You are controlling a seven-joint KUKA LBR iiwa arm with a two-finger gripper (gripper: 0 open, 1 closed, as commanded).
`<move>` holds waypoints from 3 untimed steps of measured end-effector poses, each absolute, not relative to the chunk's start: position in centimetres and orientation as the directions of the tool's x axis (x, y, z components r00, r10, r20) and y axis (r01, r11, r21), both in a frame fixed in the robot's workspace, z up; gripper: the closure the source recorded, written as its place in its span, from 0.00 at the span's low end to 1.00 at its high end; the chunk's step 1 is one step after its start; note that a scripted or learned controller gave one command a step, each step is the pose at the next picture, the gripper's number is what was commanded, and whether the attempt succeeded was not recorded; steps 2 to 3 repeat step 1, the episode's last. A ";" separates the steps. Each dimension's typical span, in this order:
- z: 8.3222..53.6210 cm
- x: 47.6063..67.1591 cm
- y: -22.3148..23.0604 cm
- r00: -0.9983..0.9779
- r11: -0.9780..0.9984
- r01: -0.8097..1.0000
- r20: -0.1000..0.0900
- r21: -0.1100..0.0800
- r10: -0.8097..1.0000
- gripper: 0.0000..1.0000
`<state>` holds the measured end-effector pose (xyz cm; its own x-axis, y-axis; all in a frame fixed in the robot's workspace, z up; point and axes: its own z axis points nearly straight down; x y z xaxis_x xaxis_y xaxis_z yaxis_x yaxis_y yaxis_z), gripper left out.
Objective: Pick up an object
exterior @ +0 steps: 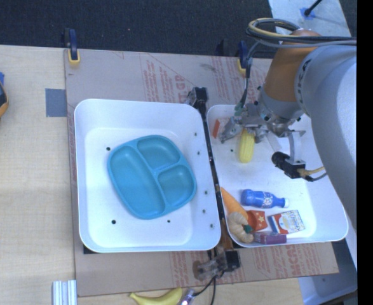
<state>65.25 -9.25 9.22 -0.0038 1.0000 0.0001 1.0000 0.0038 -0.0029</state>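
While the hand (pixel 246 132) hangs low in the right bin (pixel 329 230), a yellow toy corn cob (pixel 245 147) sits right under it, with its top end up among the hand's metal parts. Whether the hand is wide, narrow, or gripping the corn cannot be told, because the wrist and cables sit over that spot. The corn looks like the thing to pick, since it is the closest toy to the hand. Farther from the hand, toward the near edge of the bin, lie a small blue bottle (pixel 263 199), an orange carrot (pixel 231 201), a little red and white box (pixel 280 222) and some other small toys bunched together. Away to the side of the hand, the other bin (pixel 91 234) holds a blue plate with three parts (pixel 152 176). To do this step well, I think the hand should sit square over the middle of the corn, squeeze across its thin side, and lift straight up slowly. The corn is round and smooth, so it may roll or slip out if it is pinched near the tip.
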 end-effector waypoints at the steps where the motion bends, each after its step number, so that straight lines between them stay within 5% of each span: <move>1: 10.3 65.2 -9.3 -0.009 0.009 1.000 -0.001 -0.005 1.000 1.00; 3: 10.3 65.2 -9.3 -0.009 0.009 1.000 -0.001 -0.005 1.000 1.00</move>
